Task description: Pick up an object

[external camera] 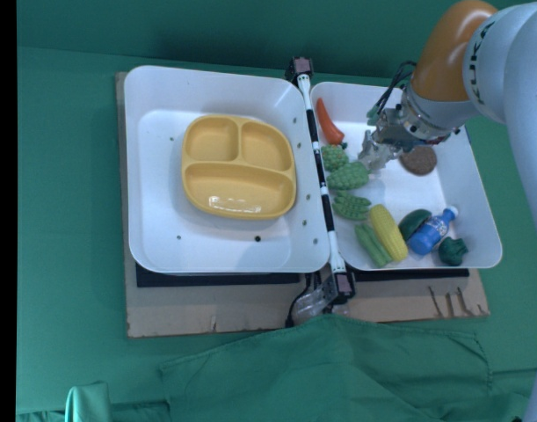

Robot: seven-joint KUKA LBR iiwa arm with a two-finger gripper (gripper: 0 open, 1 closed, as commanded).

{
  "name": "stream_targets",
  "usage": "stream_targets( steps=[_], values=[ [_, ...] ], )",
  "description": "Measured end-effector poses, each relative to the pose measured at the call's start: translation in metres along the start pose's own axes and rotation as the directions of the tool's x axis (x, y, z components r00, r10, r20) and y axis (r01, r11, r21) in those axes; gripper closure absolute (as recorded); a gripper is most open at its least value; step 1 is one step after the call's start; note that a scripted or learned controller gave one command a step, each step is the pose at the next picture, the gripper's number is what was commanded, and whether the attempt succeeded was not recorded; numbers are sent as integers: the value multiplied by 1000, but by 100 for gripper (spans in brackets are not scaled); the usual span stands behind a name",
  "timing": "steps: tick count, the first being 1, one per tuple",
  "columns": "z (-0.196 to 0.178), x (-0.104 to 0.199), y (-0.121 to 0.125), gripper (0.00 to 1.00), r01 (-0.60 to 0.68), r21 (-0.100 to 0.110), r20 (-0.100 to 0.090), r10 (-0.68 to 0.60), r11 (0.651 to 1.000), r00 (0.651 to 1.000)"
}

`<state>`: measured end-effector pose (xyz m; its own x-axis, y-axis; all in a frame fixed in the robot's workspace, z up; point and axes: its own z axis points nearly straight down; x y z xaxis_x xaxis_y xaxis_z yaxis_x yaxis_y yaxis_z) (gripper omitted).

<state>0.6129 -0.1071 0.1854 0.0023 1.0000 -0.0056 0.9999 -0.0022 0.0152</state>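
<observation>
The arm (pixel 514 51) enters at the upper right of the frame as a thick, rounded, pale grey tube with a smooth, slightly glossy shell. Dark lettering runs along its curved side (too slanted to read in full). Above the wrist sits a bulging orange band (pixel 453 47), domed like a cap. Below the band comes a ribbed metallic grey collar, and thin black cables loop out along its left side. The gripper (pixel 373 156) at the end is a small, boxy cluster of dark and silvery parts.

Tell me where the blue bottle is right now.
The blue bottle lies near the right bin's front right corner, between the corn cob and a dark green toy.
</observation>
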Motion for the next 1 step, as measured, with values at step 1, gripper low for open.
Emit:
stream_targets(
  steps=[1],
  values=[
    [-1, -31, -56, 100, -5, -3, -1, 5, 1000, 1000]
  ],
)
